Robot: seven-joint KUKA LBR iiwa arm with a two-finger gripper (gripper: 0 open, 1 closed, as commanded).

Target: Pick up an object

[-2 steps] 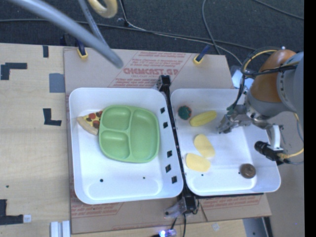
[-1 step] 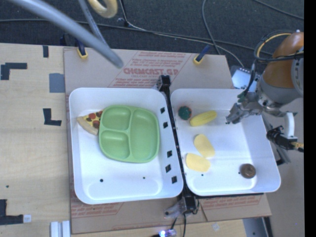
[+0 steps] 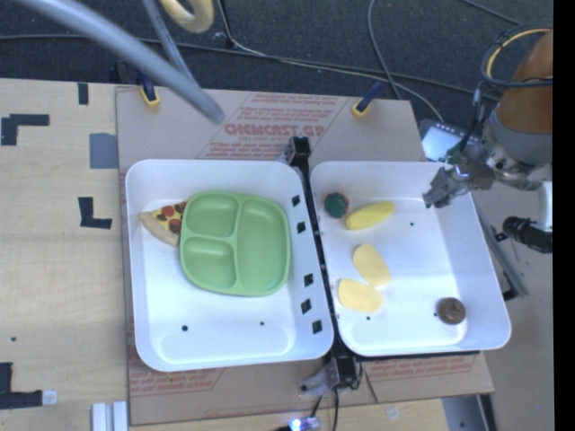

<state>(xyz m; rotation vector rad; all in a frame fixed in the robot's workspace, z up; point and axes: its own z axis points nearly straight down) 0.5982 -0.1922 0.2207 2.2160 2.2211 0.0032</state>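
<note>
Pizza slice [image 3: 163, 224] lies at the left edge of the left bin [image 3: 153, 330], its tip tucked under a green plate [image 3: 235, 243] with 3 compartments. In the right bin [image 3: 476, 330], a small green ball [image 3: 336, 205] sits near the top left, just beside a yellow oblong piece [image 3: 369, 215]. Below them lie 2 more yellow pieces, an oval [image 3: 371, 265] and a flatter one [image 3: 359, 296], touching. A brown round thing [image 3: 451, 310] rests near the lower right corner. The gripper [image 3: 440, 193] hangs over the bin's upper right rim, holding nothing; how far its fingers are open cannot be told.
</note>
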